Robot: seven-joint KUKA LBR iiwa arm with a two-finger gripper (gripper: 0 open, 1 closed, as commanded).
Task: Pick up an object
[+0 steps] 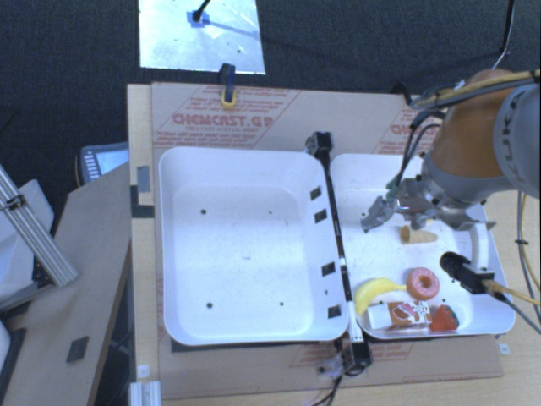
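Camera view: looks down at a slant on two white bins side by side on a bench.
Bench (211,112): brown board with red lettering under both bins.
Left bin (169,252): white.
Right bin (355,176): white, with the objects near its front edge.
Arm (473,134): reaches in from the right over the right bin.
Claw (378,214): low over the right bin's middle; whether its jaws are open or closed I cannot tell, and nothing is seen between them.
Banana (378,291): yellow, front of the right bin, well apart from the claw.
Packet (408,315): red and white, just beside the banana.
Donut (423,283): pink, near the packet.
Cone (418,236): tan, nearest the claw, to its right.
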